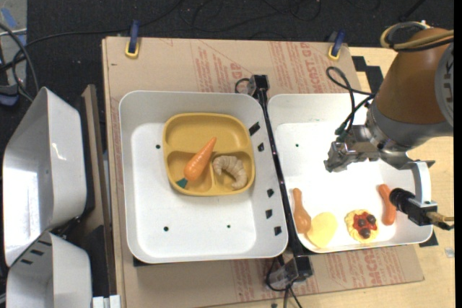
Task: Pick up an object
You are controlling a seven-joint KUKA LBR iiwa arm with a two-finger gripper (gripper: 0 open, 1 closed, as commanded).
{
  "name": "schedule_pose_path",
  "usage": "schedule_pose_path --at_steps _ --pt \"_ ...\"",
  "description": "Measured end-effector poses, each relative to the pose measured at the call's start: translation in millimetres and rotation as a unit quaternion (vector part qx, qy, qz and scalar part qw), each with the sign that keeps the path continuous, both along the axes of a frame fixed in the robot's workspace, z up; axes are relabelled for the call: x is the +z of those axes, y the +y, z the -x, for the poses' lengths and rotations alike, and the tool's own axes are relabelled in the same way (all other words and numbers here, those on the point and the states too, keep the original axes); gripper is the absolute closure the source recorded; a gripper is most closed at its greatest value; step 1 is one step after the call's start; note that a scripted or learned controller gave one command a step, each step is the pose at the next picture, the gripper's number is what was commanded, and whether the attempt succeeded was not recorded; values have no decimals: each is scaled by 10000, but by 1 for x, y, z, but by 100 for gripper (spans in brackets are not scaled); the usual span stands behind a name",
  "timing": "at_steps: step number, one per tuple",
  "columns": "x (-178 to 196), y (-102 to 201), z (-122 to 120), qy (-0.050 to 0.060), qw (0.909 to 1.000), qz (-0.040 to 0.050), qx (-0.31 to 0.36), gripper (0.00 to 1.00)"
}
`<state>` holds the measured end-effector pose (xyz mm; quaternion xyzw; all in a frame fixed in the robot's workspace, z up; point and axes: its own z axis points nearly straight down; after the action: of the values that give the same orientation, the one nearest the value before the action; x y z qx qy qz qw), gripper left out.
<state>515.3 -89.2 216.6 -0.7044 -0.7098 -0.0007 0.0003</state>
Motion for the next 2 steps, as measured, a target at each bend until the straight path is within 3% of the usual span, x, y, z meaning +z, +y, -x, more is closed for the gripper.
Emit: schedule_pose_path --at_steps 2 --pt "7 113 -11 3 10000 -1 6 100"
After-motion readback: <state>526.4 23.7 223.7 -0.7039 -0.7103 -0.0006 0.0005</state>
